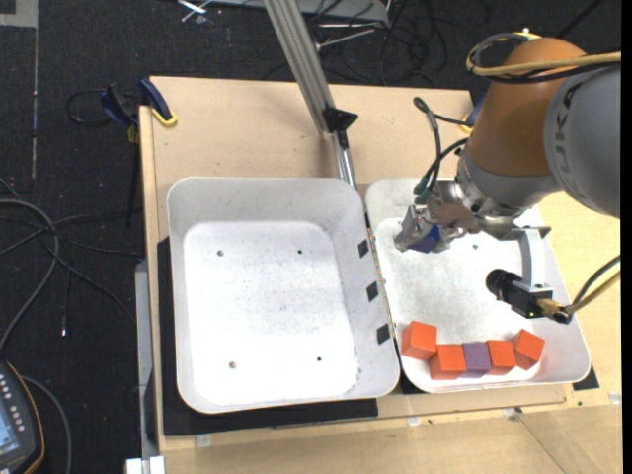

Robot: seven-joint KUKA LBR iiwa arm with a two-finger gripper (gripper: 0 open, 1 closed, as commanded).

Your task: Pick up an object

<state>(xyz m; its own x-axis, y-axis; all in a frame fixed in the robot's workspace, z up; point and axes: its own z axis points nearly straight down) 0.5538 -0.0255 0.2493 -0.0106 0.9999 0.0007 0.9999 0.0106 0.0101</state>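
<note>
End effector [420, 233] hovers, perhaps gripping something blue, above blocks [472, 352].

The tan surface [257, 136] carries two shallow white bins side by side. The left bin [188, 265] has a speckled floor with a few small dark dots. The right bin [583, 358] touches it along a seam marked by three small black clips [373, 291]. A silver pole [296, 47] slants down from the top and ends in a black clamp [339, 121] just above the bins. A blue and yellow clamp [148, 102] grips the surface's far left corner. Black cables [39, 245] trail over the dark carpeted floor [69, 28], and what may be a handheld control panel [18, 428] sits at the lower left.
</note>
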